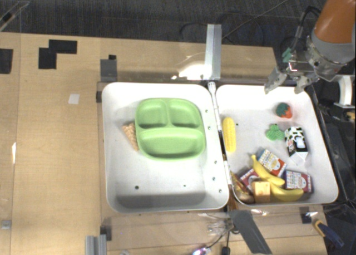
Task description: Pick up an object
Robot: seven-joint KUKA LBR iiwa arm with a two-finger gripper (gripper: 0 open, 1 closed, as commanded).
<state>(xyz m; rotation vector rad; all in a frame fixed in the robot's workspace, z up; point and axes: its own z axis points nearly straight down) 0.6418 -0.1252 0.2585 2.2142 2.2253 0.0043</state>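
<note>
the gripper [287,81] is hovering over the far edge of the right bin [250,103], its fingers [272,84] spreading apart and pinching nothing. a red and green toy [284,110] is lying just below it near the far right corner. a corn cob [228,134] is resting along the left wall, bananas [272,181] toward the near edge. a green tray [169,127] is sitting in the left bin [119,153].

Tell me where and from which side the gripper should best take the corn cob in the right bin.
Probably across its middle, coming straight down. The corn cob lies flat and lengthwise along the right bin's left wall, so the fingers should likely straddle its narrow width. The wall leaves little room on that side. The gripper is open above the bin's far edge.
</note>
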